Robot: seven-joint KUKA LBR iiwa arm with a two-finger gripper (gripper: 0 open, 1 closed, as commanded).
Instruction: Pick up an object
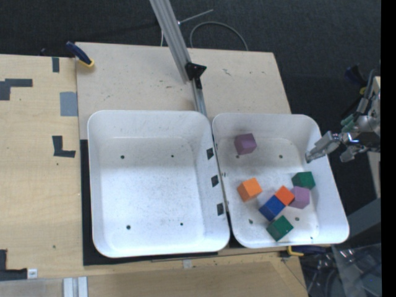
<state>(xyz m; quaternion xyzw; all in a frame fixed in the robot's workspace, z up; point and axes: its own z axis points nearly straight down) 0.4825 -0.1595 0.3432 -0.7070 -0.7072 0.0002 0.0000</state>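
the fingers (323, 146) look parted and hold nothing; the green cube (304, 180) just below them seems light and rigid, best pinched across flat sides.

Gripper (331, 145) seen at right bin's (322, 132) far right rim, coloured blocks (276, 201) clustered inside, purple block (245, 143) set apart, left bin (99, 129) alongside.

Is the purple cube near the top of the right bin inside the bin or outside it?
Inside. The purple cube rests on the right bin's floor, apart from the other blocks.
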